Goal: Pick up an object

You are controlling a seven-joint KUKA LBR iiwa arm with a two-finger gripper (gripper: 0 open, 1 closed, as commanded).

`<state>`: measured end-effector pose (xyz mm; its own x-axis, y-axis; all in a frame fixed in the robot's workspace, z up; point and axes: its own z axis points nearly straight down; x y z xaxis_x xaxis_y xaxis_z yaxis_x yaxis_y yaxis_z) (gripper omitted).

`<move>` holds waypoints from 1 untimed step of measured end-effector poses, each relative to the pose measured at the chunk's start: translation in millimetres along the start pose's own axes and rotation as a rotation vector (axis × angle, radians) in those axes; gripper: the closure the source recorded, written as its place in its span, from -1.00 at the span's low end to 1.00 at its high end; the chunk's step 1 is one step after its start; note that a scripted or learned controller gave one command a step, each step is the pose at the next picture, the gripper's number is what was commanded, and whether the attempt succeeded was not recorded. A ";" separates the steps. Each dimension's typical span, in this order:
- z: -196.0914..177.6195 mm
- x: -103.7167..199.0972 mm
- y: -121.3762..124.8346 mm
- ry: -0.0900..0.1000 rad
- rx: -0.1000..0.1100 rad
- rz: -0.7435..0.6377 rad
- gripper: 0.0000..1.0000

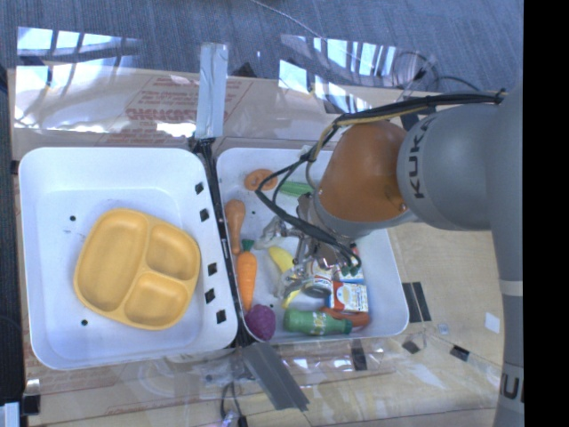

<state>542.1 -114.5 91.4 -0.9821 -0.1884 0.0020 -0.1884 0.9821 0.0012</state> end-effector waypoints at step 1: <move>-2.1 -51.2 13.2 -0.005 0.003 0.160 -1.00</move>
<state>589.9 -91.9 93.5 -0.9996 -0.0292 -0.0035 -0.0292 0.9996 -0.0022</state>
